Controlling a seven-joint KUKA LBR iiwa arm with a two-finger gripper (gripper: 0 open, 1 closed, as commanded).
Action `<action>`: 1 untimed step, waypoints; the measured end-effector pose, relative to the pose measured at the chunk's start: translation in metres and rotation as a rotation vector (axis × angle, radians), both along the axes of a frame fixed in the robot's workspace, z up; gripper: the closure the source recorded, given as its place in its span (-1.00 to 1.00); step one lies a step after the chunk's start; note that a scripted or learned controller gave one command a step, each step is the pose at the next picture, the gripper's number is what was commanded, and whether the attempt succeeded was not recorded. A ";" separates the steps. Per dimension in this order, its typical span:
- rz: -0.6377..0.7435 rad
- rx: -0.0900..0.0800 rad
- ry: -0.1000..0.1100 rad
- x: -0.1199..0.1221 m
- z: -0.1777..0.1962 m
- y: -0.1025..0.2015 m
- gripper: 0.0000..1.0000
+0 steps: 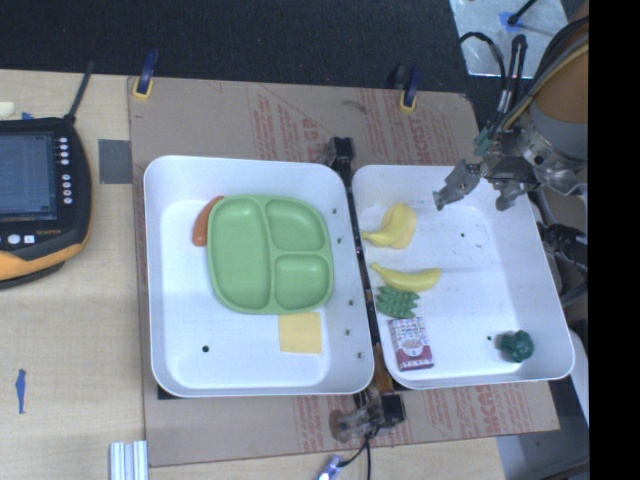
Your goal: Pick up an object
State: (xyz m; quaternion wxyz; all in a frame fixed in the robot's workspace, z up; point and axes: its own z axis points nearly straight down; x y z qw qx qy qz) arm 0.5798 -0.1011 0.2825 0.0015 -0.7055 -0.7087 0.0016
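My gripper (480,190) hangs open over the back of the right bin (500,258), with nothing between its fingers. Below and left of it in that bin lie a yellow toy (393,228), a yellow banana (407,278), a green leafy piece (397,302) and a small red and white packet (411,343). A dark green round piece (516,345) sits near the front right corner. In the left bin (180,358) rests a green divided plate (270,254), with an orange piece (203,222) tucked at its left rim and a yellow square slice (301,333) in front of it.
A teach pendant (35,193) lies on the bench at the far left. Both bins stand on brown cardboard (250,118) held by clamps (404,86) at the back. Cables (500,53) hang behind the arm at the upper right.
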 end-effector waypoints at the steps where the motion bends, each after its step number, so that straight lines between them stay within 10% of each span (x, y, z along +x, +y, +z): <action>1: 0.001 -0.002 0.001 0.069 -0.073 0.027 -1.00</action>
